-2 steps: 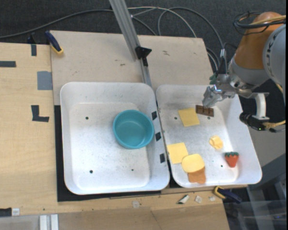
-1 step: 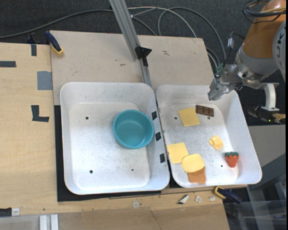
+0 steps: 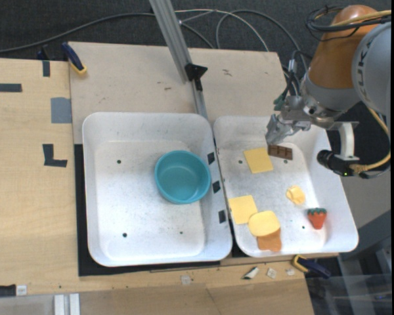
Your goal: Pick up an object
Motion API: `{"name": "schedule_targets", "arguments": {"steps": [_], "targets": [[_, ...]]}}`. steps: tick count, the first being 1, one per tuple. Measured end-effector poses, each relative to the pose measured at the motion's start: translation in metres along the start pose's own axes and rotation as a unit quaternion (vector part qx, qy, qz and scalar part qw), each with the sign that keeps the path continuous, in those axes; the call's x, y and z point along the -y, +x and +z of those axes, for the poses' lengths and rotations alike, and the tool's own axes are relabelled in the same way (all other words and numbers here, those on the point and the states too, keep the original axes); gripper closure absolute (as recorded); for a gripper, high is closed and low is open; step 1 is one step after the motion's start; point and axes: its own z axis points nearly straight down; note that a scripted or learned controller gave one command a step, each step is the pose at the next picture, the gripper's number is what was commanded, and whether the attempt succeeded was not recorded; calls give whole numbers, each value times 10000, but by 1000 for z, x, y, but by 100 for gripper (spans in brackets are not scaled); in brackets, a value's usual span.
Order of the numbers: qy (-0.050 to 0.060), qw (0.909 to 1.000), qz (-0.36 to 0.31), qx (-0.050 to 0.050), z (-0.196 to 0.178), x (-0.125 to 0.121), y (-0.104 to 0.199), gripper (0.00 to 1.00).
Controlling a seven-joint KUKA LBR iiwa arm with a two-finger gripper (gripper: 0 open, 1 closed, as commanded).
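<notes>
Cables [image 3: 203, 20]: laid across the dark floor, top of frame.
Clamp [image 3: 73, 58]: seen upper left, on the bench.

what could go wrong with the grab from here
The gripper is low over the right bin, beside the small brown piece, which lies close to the pale yellow square. It might nudge one while going for the other. Both are flat and low, so the grab could slip off. The bin's far wall is close, so the gripper could bump it.
</notes>
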Motion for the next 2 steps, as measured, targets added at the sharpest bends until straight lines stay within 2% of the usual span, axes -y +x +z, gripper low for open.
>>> {"name": "schedule_targets", "arguments": {"steps": [2], "targets": [[10, 10000, -2, 0, 16, 45, 93, 100]]}}
